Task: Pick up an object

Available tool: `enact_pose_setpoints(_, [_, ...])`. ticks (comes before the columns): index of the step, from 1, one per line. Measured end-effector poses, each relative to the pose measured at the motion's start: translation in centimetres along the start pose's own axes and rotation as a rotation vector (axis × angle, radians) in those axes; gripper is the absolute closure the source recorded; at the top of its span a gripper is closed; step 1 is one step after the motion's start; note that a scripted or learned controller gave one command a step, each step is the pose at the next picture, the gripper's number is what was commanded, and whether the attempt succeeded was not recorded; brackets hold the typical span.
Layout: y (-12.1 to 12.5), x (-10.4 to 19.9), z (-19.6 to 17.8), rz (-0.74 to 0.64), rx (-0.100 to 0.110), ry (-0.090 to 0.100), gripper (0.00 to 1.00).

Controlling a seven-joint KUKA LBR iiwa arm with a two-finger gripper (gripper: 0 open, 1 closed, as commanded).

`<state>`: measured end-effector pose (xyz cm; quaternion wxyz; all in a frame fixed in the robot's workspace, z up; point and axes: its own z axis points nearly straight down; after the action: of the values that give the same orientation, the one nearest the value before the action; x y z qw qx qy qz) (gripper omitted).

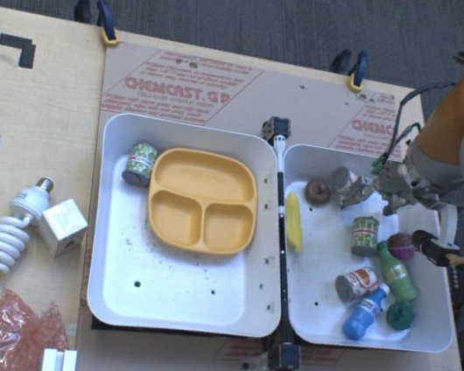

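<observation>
Camera view: hand low over far part of right white bin, arm entering from right. Open or closed: cannot tell. Small brown round object lies just left of hand, nearest candidate. Small green-labelled can stands upright just nearward of hand. Yellow banana-shaped toy lies further left, long axis running far-to-near along bin's left wall.

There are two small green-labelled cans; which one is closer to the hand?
The can in the right bin, just below the hand; the other can sits beside the yellow tray.
</observation>
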<state>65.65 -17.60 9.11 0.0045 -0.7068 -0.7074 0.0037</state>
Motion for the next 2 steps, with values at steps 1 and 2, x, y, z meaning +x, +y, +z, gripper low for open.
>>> enact_pose_setpoints(1, [0.00,0.25,0.00,0.000,-0.001,-0.001,0.00])
enact_pose_setpoints(2, [0.03,0.80,-0.02,-0.001,-0.002,-0.002,0.00])
